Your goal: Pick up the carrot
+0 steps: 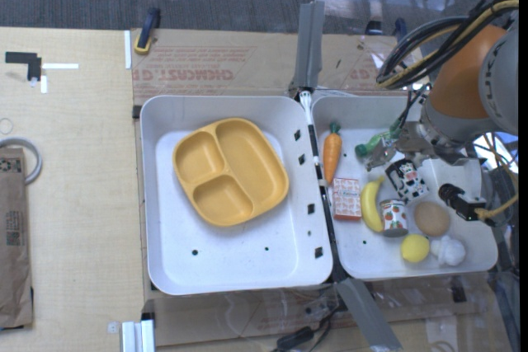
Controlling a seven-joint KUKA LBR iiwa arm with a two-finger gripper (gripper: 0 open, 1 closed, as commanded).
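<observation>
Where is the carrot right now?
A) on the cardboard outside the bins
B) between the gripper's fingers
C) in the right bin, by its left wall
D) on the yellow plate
C: the carrot lies in the right bin against its left wall, above the small box, apart from the gripper.

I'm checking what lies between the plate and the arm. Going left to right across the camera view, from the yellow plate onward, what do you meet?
yellow divided plate → carrot → small red and white box → banana → brown egg
</observation>
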